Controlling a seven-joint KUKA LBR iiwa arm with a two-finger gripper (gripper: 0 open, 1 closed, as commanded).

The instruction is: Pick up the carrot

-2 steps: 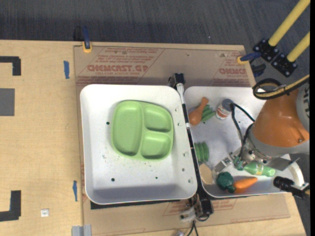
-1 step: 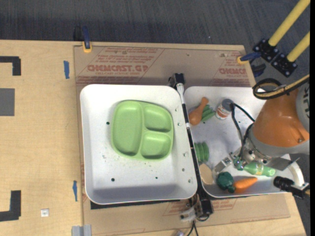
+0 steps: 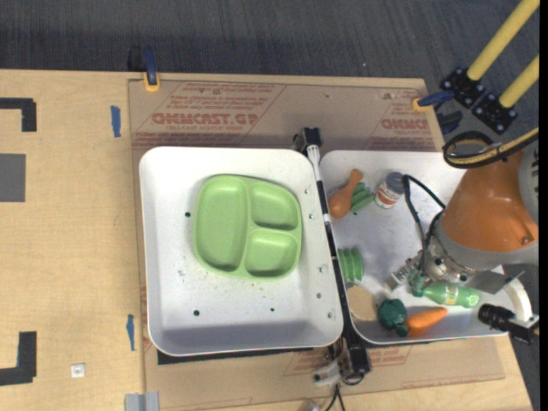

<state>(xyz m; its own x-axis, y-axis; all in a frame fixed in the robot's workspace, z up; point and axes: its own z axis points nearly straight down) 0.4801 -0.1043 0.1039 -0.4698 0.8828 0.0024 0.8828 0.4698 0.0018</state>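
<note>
Orange toy carrot (image 3: 425, 318) with dark green leafy top (image 3: 393, 312) lying at lower edge of right white bin (image 3: 390, 336), lower right of frame. Pale green plastic bottle (image 3: 449, 294) just above it, near-touching. Gripper (image 3: 425, 274) low over bottle; finger state: cannot tell. Green ridged piece (image 3: 351, 264) left; orange-and-green toy (image 3: 349, 193) and small jar (image 3: 390, 189) at upper part of bin. Green divided plate (image 3: 248, 224) in left bin (image 3: 171, 255).
</note>
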